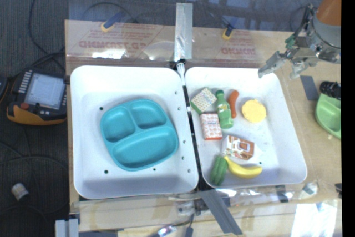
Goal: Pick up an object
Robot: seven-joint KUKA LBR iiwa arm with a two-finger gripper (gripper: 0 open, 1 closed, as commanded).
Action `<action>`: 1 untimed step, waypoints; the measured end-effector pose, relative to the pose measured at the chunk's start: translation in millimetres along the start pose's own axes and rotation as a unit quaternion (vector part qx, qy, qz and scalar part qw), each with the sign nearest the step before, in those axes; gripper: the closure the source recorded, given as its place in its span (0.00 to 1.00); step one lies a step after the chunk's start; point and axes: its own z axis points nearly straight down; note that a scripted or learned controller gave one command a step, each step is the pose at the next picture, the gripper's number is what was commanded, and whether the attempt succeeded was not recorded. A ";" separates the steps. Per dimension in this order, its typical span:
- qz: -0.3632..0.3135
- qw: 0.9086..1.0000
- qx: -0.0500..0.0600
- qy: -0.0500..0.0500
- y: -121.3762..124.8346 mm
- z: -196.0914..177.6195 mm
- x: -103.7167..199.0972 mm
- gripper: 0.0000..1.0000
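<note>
The right bin holds several toy foods: a checkered pack, a green bottle, a red-orange carrot, a yellow round piece, a red and white box, an orange and white packet, a banana and a green cucumber. My gripper hangs above the bin's far right corner, well clear of all of them. Its fingers are spread open with nothing between them.
The left bin holds a teal divided plate. A green object lies on the bench to the right of the bins. A handheld controller lies on the floor at the left.
</note>
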 end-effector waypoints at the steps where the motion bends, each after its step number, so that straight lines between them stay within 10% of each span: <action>1: -0.017 1.000 0.001 0.000 -10.1 162.6 66.4 0.00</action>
